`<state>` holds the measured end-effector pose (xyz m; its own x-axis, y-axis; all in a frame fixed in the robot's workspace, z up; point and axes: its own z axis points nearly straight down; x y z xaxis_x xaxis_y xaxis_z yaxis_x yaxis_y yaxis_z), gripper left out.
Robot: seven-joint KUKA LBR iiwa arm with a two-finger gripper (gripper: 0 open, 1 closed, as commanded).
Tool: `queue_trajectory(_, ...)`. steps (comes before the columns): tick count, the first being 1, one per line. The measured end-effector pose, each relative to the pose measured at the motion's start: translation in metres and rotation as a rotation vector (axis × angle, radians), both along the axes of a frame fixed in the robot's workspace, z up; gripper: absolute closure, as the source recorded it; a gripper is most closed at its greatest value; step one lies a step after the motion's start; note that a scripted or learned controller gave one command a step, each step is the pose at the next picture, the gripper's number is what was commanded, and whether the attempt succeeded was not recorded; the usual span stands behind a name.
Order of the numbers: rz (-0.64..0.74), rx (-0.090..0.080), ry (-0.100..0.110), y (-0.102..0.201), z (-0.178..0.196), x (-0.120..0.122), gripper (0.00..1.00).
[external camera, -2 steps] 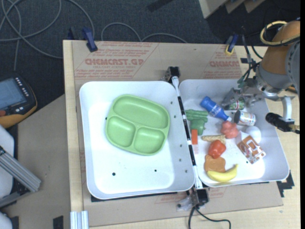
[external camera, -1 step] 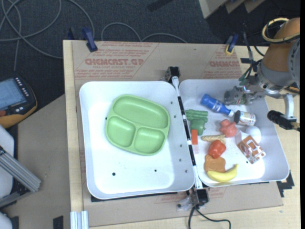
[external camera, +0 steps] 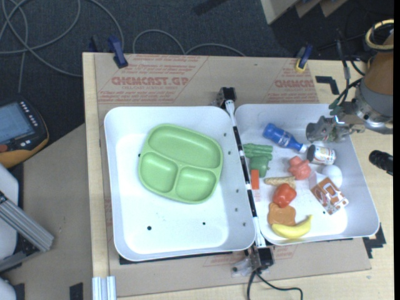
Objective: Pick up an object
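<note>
Nearest the front rim of the right-hand shallow white plastic bin (external camera: pixel 365 220), a curved yellow toy banana (external camera: pixel 292 229) lies touching a rounded orange toy lump (external camera: pixel 281 215); both look like light, smooth, hard moulded plastic, likely slippery. Just beyond, a red toy pepper (external camera: pixel 284 194) and an orange-and-white patterned box (external camera: pixel 330 195), the box flat-sided and I'd judge easiest to pinch across its faces. Next a pinkish-red knobbly toy (external camera: pixel 300 167), a green toy with a flat leafy shape (external camera: pixel 258 157), and a small white cylindrical jar with a dark label (external camera: pixel 322 154) lying on its side, prone to roll. Further back lies a blue plastic bottle with a white cap (external camera: pixel 281 135): light, stiff, round, best taken across its middle. My pincer (external camera: pixel 320 130) hangs just above the jar, right of the bottle; whether it is spread or pressed together, I cannot tell. In the left bin (external camera: pixel 119 167), a pale green three-compartment plastic tray (external camera: pixel 181 162) sits.
</note>
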<state>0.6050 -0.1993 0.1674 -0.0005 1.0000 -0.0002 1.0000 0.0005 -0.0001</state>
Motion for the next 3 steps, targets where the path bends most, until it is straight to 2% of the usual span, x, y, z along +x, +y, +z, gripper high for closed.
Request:
queue_trajectory(1,0.001,0.002,0.001,0.059,0.002,-0.027,1.0)
queue_trajectory(2,0.001,-0.001,-0.002,0.104,0.007,0.04,1.0)
queue_trajectory(3,0.001,0.002,0.002,0.16,0.017,0.002,1.0)
